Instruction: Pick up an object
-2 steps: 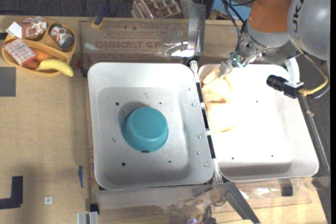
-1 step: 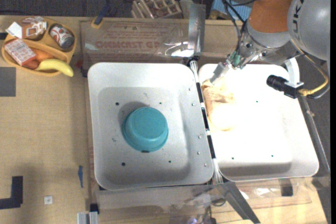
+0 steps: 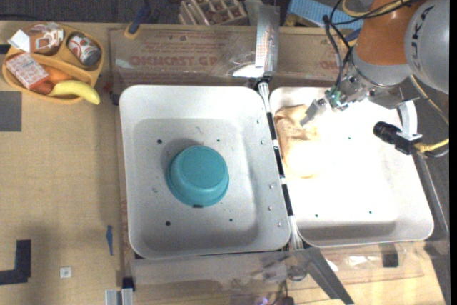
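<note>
Our fingers hang over the pale object at the right bin's left edge; we cannot tell their spread. Nothing is lifted yet, so the grasp remains. A teal bowl sits in the left bin.

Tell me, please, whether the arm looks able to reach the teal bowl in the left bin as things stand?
Probably yes. The teal bowl sits upside down alone in the left bin, nothing over it. The gripper hovers in the right bin near the pale object, so it would have to cross the rims between the bins.
</note>
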Motion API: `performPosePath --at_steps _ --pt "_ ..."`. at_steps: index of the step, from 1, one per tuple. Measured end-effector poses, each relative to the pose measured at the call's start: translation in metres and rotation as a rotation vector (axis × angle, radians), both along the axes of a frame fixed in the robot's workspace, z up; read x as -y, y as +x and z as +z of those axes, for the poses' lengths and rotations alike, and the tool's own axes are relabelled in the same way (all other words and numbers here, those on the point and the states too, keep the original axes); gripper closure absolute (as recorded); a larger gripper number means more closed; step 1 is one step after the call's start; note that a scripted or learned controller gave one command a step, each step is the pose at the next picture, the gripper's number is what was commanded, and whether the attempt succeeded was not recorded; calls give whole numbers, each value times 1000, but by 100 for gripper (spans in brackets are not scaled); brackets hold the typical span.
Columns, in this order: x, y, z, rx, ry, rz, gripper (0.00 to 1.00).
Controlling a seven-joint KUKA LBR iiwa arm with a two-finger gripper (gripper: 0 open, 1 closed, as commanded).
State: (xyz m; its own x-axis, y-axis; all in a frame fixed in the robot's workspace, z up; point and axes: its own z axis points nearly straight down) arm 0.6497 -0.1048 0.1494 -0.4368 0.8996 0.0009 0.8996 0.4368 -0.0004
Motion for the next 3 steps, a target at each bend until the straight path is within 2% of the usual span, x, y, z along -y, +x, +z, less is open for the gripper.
performPosePath --at_steps 1,2,3 --pt "0 9 -55 5 -1 65 0" --pt "1 10 -46 9 0 61 100" --pt "-52 18 34 3 -2 -62 100"
